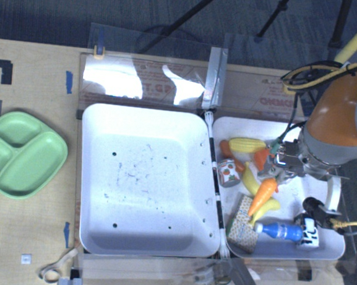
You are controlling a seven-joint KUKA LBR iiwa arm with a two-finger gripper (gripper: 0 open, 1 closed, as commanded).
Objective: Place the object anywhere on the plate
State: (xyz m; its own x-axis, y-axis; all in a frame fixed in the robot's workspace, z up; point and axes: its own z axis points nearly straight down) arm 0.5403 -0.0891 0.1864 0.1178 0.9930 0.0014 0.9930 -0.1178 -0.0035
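The green divided plate (21, 155) lies on the wooden bench at far left, outside both bins. The right bin (330, 251) holds a pile of toy items. Among them an orange carrot (263, 193) lies at a slant across a yellow banana (249, 181). My gripper (282, 165) hangs low over the middle of that bin, right at the carrot's upper end. The wrist hides how it meets the carrot.
Also in the right bin are a yellow corn cob (246, 145), a small red-and-white can (227, 173), a speckled sponge (241, 222) and a blue bottle (280, 231). The left bin (93, 125) lies between the right bin and the plate. A clear panel (148, 68) stands behind it.
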